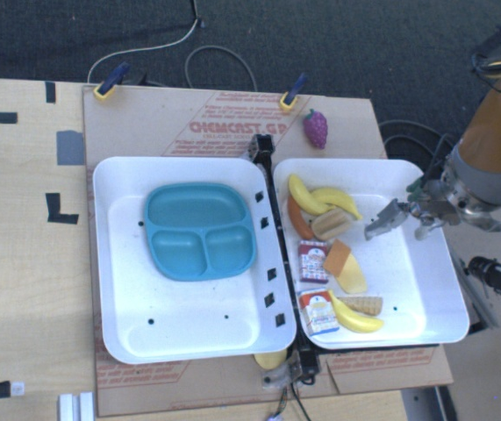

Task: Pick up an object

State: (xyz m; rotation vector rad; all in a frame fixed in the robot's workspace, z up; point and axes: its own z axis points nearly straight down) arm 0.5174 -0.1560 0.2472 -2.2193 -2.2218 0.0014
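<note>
Hand (401,220) — open, holding nothing — hovers just right of the banana (325,198).

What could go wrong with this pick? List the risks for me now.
1. The toy food is crowded: a banana lies against a bread roll, so a grasp could catch two items or nudge them apart.
2. The gripper hangs beside the pile in the right bin, not above any item, so closing here would likely grab nothing.
</note>
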